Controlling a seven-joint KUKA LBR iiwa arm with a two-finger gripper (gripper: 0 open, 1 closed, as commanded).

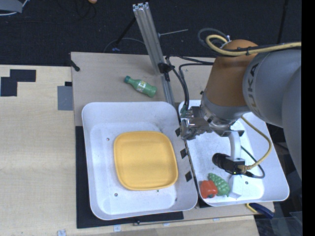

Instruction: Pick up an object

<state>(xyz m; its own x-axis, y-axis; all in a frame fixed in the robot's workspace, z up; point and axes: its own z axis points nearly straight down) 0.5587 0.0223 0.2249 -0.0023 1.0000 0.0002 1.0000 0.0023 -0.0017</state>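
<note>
Whether the gripper [186,127] is open or closed cannot be told; its tip is dark and partly hidden by the wrist. Nothing shows held in it. It hangs over the inner edge of the right bin [272,180], just beside the wall it shares with the left bin [91,132].

At about 8 o'clock from it, a yellow plate [145,160] lies flat in the middle of the left bin. At 5 o'clock, near the right bin's front edge, a red thing [207,189] touches a knobbly green thing [220,183]. At 10 o'clock, outside both bins, a green bottle [141,85] lies on its side on the bench [98,77].
</note>
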